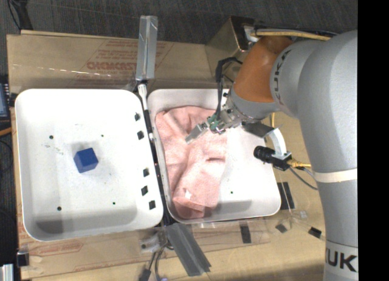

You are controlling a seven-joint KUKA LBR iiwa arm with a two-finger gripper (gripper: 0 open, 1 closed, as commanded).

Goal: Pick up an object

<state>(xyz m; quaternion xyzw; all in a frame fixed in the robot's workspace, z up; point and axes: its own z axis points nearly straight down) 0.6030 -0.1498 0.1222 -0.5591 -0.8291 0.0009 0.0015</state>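
I can't tell how the jaws (203, 129) stand, poised over the pink cloth (193, 161) in the right bin (261, 197), cloth's long axis running top to bottom, blue cube (86, 159) in left bin (36, 152).

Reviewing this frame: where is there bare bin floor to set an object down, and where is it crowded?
Left bin: bare floor all round the blue cube. Right bin: bare only right of the pink cloth; the gripper crowds its top.
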